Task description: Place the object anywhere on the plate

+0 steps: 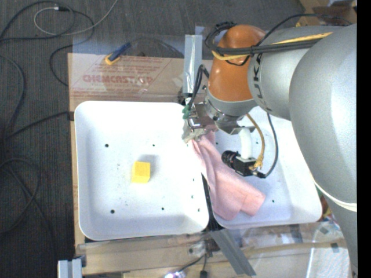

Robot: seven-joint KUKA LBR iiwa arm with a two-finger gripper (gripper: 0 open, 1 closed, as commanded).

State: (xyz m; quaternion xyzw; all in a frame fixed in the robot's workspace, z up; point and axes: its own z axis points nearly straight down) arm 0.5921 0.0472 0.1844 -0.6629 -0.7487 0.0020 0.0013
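Observation:
A small yellow block (pixel 141 172) lies on the floor of the left bin (pixel 98 120), near its middle. My gripper (pixel 195 133) hangs over the divide between the two bins, below the orange wrist band. A pink cloth (pixel 226 184) runs up to the fingertips, pinched at its top end. From there it drapes down and to the right, and its lower end rests folded on the floor of the right bin (pixel 290 207). The gripper is about a hand's width to the right of the yellow block and above it.
The large grey arm covers the right bin's back and right side. A black cable fitting (pixel 240 163) on the wrist hangs just over the cloth. A cardboard sheet (pixel 122 77) and a blue-and-yellow tool (pixel 117 52) lie behind the left bin.

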